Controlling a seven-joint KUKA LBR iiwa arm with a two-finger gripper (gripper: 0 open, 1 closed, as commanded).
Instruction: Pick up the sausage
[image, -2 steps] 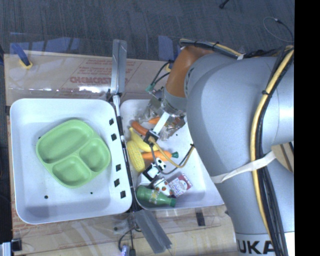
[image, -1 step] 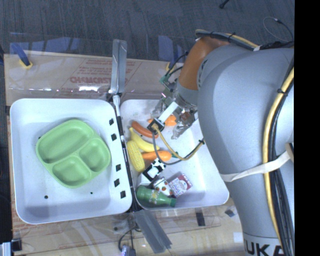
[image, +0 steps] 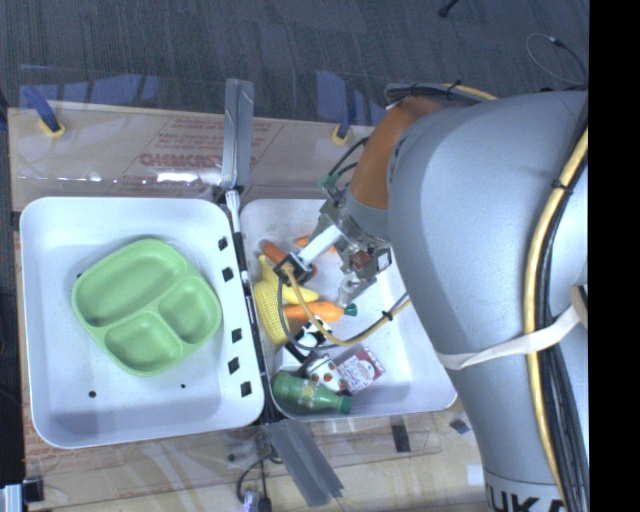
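The sausage (image: 272, 251), a short reddish-brown piece, lies near the back left of the right bin (image: 420, 385), close to the divider. My gripper (image: 352, 280) hangs over the middle of that bin, to the right of the sausage and just above the tip of a carrot (image: 312, 312). Nothing can be seen held in it. The wrist and the big grey arm hide the bin's right and back parts.
A yellow corn cob (image: 267, 306) lies beside the carrot along the divider. Toward the front sit a green bottle (image: 311, 395), a red packet (image: 358, 370) and a small black-and-white item (image: 305, 345). The left bin (image: 50, 400) holds a green divided plate (image: 145, 305).
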